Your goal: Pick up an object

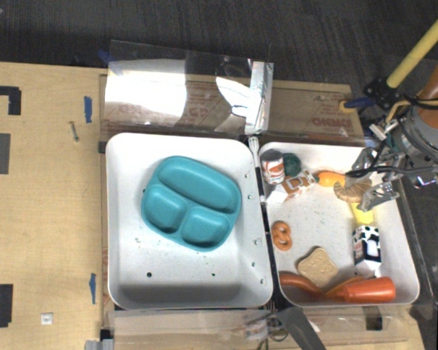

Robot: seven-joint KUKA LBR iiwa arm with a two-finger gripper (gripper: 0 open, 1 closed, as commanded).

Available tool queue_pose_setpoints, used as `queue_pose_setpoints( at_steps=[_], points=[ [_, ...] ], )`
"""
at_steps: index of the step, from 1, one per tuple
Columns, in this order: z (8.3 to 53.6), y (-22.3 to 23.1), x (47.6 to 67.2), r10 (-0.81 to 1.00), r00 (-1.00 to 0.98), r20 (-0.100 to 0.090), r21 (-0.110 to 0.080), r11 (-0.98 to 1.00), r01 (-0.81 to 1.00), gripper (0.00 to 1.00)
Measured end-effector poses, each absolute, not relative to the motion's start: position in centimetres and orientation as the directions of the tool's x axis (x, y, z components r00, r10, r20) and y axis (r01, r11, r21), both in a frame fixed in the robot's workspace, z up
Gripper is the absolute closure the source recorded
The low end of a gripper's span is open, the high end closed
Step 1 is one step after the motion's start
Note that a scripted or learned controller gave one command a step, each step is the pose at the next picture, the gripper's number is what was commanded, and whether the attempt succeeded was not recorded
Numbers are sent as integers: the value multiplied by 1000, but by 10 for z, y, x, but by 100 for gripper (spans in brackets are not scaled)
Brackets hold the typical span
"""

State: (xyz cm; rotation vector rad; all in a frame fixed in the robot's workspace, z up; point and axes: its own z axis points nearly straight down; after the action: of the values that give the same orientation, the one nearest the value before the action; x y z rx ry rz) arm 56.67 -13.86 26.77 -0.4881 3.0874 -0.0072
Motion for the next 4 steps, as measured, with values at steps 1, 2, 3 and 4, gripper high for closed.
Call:
queue_pose_setpoints(
  at_steps=[1,2,3,4],
  points=[
    [298,-111,593,5,-1000,-12,0,1000,5,100],
    [273,-103,488,-123,-992,-4,0,992,-123,100],
    [280,-66,579,11,-1000,-8,1,1000,11,100],
    [340,-63,633,34,-999,-13,1,999,34,100]
  ],
)
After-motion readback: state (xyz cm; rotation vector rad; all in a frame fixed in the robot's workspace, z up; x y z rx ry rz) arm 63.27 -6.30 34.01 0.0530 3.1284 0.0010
